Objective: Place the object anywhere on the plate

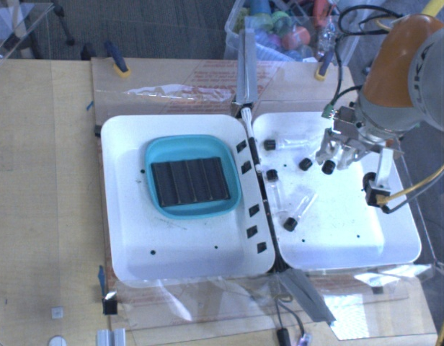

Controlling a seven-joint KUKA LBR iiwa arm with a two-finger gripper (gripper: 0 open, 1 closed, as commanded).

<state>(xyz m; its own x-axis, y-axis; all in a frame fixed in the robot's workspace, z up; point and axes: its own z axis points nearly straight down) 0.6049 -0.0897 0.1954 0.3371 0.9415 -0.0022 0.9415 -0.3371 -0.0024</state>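
At the lower edge of the frame, the bench (42,193) carries crumpled clear film and loose cables just below the two bins. Above these, the left bin (128,251) holds the plate (156,151), a teal dish with rounded corners and a dark ribbed insert across its middle; nothing else rests on it. The right bin (366,244) holds several clear tubes with black caps, scattered from centre frame toward its upper left: one capped tube (295,213) lies tilted near the divider, another tube (274,143) lies near the bin's upper left corner, and a loose black cap (305,164) sits just beside the gripper. The gripper (336,154) hangs over the upper middle of the right bin, well apart from the plate. Whether its fingers are spread or pressed together cannot be told, and no object can be confirmed between them. Judged from this layout, the task is at an early stage: pick-up is unconfirmed, and transfer across the divider and release onto the plate remain. Farther back, a tub of coloured items (294,13) stands at the upper frame.
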